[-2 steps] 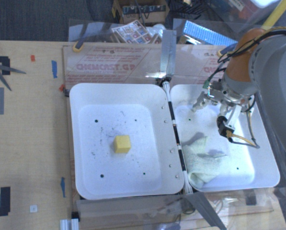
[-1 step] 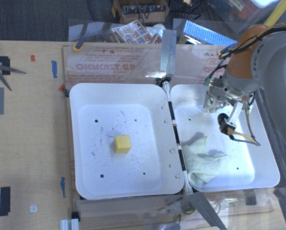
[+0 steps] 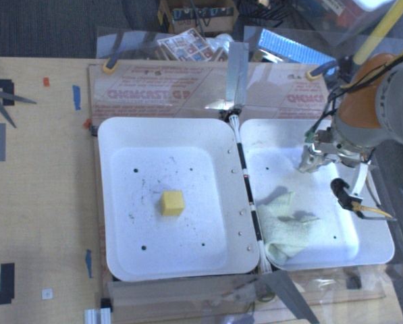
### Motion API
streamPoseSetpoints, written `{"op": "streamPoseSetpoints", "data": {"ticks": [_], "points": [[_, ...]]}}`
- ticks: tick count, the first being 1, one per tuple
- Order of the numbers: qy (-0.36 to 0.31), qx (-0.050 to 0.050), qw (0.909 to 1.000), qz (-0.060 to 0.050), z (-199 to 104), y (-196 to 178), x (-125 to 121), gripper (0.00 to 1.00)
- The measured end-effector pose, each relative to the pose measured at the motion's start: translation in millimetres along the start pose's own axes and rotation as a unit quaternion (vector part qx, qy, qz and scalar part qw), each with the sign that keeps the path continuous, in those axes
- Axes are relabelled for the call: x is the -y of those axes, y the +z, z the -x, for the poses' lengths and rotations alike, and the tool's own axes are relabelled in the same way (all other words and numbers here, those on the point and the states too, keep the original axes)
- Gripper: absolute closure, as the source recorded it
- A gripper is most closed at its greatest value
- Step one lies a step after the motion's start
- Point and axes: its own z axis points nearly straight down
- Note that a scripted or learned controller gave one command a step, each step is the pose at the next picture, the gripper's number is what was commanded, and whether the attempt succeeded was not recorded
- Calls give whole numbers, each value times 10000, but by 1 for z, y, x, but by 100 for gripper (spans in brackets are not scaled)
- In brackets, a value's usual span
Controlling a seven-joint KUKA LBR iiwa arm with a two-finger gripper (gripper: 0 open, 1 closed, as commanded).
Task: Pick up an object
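Note:
A small yellow block (image 3: 173,203) lies near the middle of the left bin (image 3: 120,140). In the right bin (image 3: 370,248) a pale, crumpled cloth (image 3: 287,225) is spread over the front left part of the floor. My gripper (image 3: 312,160) hangs over the back of the right bin, above and behind the cloth, far to the right of the yellow block. I see nothing held in it. The grey arm with its orange band (image 3: 363,106) reaches in from the right.
A black and yellow piece (image 3: 353,202) hangs below the wrist over the right bin. A dark ridge (image 3: 245,181) divides the two bins. Clear panels (image 3: 160,90) stand behind the bins. Scissors (image 3: 2,100) lie on the bench at far left.

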Motion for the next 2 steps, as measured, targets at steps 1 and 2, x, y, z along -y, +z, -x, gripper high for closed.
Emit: {"op": "streamPoseSetpoints", "data": {"ticks": [1,2], "points": [[1223,8,9925,-1,38,-20,-8,100],[1938,-5,9810,-9,52,1,14,100]]}}
